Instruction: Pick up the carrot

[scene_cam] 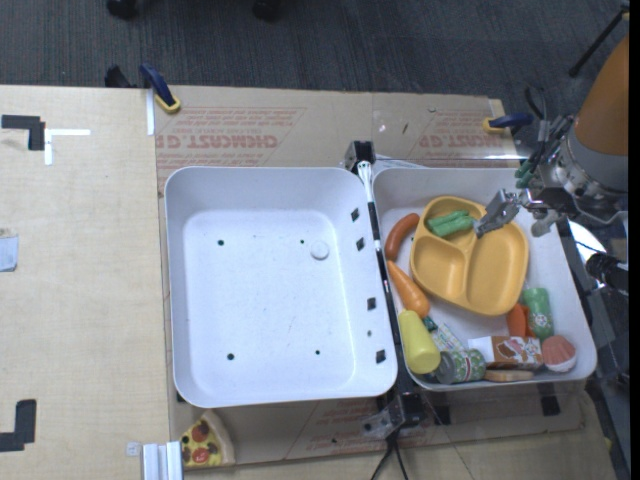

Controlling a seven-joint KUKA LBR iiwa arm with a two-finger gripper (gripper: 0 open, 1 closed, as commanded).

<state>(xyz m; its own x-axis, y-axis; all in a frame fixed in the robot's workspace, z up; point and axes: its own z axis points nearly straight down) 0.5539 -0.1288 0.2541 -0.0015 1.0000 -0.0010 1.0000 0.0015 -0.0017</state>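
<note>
Two bins sit on the tabletop (90,298); we see the carrot (407,286) in the right bin (575,278) (beside the yellow plate (480,268)). The gripper (497,213) hovers over that plate, its fingers slightly apart, holding nothing.

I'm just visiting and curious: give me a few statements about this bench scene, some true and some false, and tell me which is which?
1. The carrot lies in the right bin. True.
2. The gripper grips the carrot. False: it is over the yellow plate, apart from the carrot.
3. A green piece sits in the yellow plate. True.
4. The yellow plate sits in the left bin. False: it is in the right bin.
</note>
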